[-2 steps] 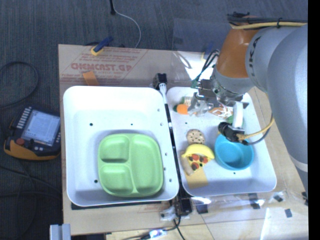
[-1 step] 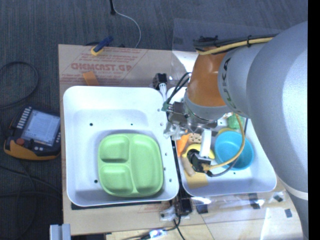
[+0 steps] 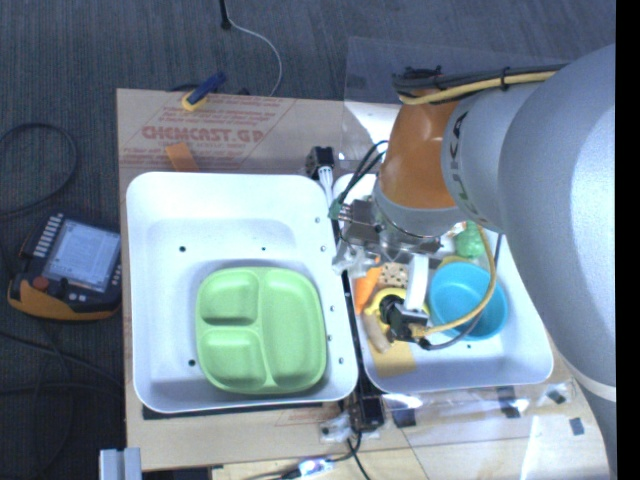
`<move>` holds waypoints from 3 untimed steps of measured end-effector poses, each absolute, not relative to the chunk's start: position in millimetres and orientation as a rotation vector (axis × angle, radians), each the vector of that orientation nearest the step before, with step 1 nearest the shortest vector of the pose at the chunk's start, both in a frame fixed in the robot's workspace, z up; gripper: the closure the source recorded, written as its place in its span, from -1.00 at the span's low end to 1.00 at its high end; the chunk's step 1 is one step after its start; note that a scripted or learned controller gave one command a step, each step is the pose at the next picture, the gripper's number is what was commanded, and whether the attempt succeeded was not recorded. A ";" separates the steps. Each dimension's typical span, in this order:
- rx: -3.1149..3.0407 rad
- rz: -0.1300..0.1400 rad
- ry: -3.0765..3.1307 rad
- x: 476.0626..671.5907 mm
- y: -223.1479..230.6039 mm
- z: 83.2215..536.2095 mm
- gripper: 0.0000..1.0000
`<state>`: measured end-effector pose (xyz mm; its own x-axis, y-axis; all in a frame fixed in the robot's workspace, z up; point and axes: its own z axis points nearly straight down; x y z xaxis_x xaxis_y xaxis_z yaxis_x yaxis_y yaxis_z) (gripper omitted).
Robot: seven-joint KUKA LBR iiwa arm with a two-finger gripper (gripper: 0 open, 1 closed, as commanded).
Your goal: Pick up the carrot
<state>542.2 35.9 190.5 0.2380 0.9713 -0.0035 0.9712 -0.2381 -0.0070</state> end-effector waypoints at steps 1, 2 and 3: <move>-2.463 0.007 -1.945 520.7 102.6 182.2 1.00; -2.253 -0.004 -2.198 549.4 59.8 293.5 1.00; -2.249 0.006 -2.196 548.0 60.3 290.0 -1.00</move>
